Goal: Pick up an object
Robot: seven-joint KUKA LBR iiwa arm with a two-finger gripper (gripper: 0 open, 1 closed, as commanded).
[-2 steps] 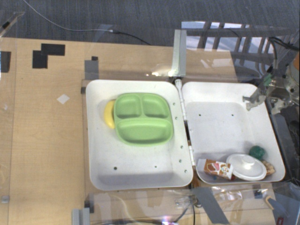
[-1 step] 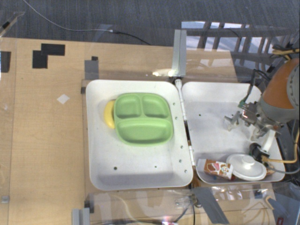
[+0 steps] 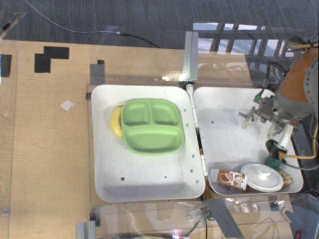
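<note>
Bowl, white and upturned, is taken as the likeliest target: lower right of the frame, in the right bin, touching a packet on its left. Gripper is seen at the right edge, above bare bin floor, nothing between its fingers; its opening cannot be told. Approach should be made from above, onto the rim away from the packet. Green tray sits in the left bin, over a yellow item.

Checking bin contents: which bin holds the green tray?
The left bin. The green tray lies there over something yellow; the right bin holds the white bowl.
</note>
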